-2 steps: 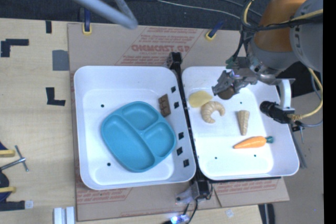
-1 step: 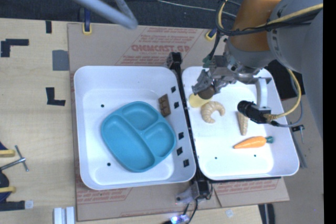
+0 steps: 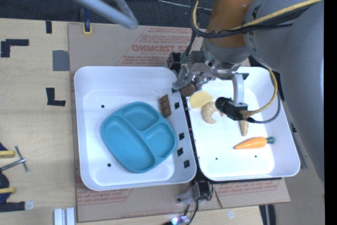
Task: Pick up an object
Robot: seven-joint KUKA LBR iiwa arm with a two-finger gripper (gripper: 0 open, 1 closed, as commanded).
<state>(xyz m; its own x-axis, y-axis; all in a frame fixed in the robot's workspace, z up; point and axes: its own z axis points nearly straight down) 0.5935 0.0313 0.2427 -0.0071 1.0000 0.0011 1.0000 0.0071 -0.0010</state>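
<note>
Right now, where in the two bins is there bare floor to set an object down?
Right white bin: bare along the near edge, below the orange toy carrot. Left white bin: bare strip behind the blue divided plastic tray. Crowded by the tool, around the pale croissant and yellow piece.

Just one fixed camera here, mounted above the surface and looking down at a slant, close enough that the two shallow white plastic bins [image 3: 84, 129] sit mid-frame.
</note>
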